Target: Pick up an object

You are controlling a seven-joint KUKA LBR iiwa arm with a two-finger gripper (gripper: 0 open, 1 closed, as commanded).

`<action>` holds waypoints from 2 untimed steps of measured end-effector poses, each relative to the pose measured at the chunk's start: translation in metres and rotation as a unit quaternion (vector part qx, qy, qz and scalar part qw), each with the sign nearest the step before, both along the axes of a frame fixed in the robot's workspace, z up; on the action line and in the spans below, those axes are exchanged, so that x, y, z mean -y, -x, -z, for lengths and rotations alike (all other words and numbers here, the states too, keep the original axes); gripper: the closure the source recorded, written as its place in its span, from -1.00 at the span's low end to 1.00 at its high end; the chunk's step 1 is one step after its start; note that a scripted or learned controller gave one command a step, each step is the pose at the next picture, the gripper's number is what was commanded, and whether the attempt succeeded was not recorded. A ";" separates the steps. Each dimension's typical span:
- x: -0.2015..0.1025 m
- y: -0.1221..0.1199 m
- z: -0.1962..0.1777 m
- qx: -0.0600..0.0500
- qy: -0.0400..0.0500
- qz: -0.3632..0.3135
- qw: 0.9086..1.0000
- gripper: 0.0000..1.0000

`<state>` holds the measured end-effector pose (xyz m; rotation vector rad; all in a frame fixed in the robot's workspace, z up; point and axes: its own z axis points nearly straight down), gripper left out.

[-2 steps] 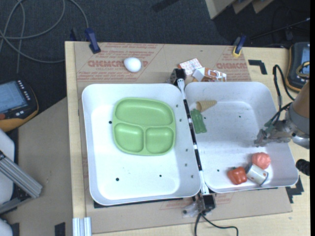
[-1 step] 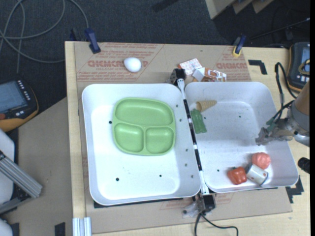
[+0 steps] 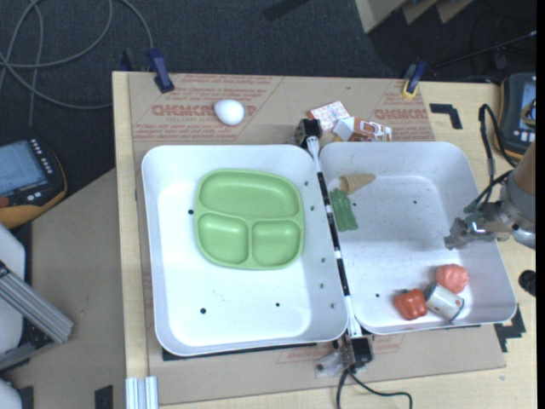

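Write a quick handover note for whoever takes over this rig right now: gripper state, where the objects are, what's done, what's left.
Gripper: over the right bin near its right wall, holding nothing visible.
Right bin: orange-red object, red object and small metallic cup at the near right; green strip and tan cone near the divider.
Left bin: green divided plate.
White ball outside on the bench.
Done: nothing picked.
Left: grasp and lift one object.
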<state>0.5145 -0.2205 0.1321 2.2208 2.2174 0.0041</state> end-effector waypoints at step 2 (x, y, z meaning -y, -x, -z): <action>0.000 -0.001 -0.020 0.002 0.001 0.000 1.000 1.00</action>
